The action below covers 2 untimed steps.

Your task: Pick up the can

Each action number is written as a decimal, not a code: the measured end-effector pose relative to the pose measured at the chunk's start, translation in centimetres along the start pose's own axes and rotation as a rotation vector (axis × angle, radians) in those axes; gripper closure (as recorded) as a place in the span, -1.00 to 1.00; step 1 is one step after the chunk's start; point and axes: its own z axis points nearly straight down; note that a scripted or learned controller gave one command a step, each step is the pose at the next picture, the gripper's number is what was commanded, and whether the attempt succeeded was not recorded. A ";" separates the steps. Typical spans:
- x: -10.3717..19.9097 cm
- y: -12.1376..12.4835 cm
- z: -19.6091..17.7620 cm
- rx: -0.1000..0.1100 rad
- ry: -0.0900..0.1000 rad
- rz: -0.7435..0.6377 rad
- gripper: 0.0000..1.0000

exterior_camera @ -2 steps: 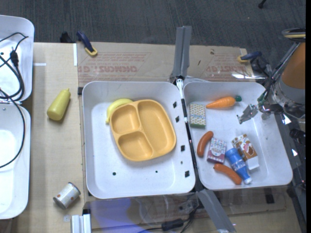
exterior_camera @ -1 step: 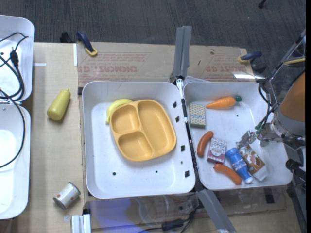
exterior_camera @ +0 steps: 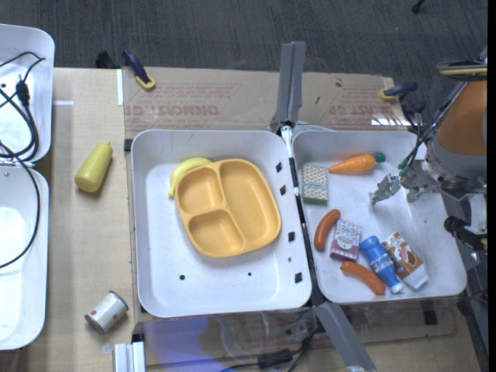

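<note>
Arm waits at the right; the can is far away at the lower left.

The tool (exterior_camera: 395, 186) hangs over the right bin (exterior_camera: 443, 285), wide open and holding nothing. The can (exterior_camera: 106, 311) lies on its side on the tabletop (exterior_camera: 93, 239), outside both bins. The pick has not begun, I think. Next the arm must reach across the left bin (exterior_camera: 155, 285) to it.
</note>
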 end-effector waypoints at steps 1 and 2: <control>0.7 -6.6 0.0 0.004 -0.005 0.055 -1.00; 1.1 -1.1 0.0 0.000 -0.011 0.108 -1.00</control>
